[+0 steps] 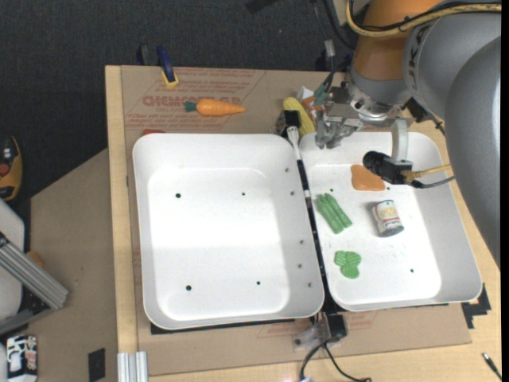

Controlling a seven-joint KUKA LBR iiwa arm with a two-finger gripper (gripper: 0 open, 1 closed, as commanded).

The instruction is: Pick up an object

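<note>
— What is the brown cardboard-covered bench (119,173) holding?

— Two shallow white plastic bins. The left white bin (151,181) sits in the middle of the bench. The right white bin (445,281) is touching it, and goes out to the bench's right edge.

— What else lies on the brown board?

— An orange toy carrot with a green top (215,108). It lies on its side near the back edge, just behind the left bin.

— What is that blue thing?

— A blue and yellow clamp (167,66), biting the back edge near the back left corner.

— And at the front?

— A small black plug with a wire (332,329), by the front edge, where the two bins meet.
</note>
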